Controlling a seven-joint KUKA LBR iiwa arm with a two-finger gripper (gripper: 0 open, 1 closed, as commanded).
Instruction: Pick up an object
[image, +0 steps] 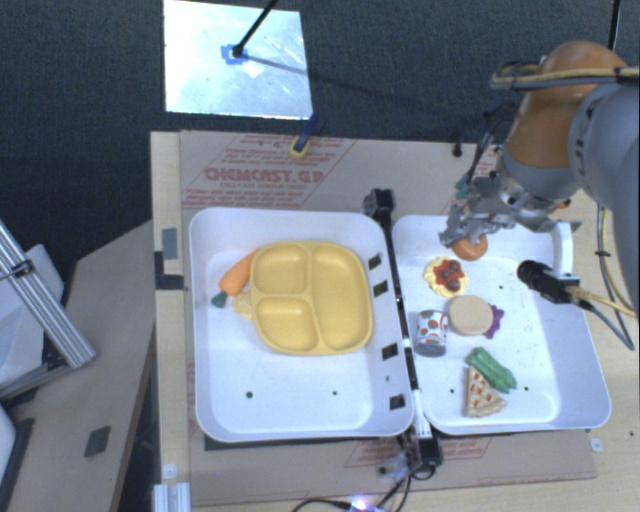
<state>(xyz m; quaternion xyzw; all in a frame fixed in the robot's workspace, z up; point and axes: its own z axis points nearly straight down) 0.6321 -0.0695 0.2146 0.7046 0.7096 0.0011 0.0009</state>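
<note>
Tool (468, 232) poised above right bin's far edge; orange round object (469, 246) directly beneath its tips; finger state indeterminable.

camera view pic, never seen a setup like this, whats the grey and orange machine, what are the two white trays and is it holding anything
One camera fixed above a bench looks down at a slant. The grey and orange machine is a robot arm reaching in from the right; its claw is at the back of the right bin. A small orange object sits right at the claw's tip, but I cannot tell whether it is gripped or just underneath.

The two white trays are shallow bins side by side. The left bin holds a yellow divided plate with a toy carrot beside it. The right bin holds toy food: a round yellow and red piece, a small cup, a tan round piece, a green pod and a pizza slice.
</note>
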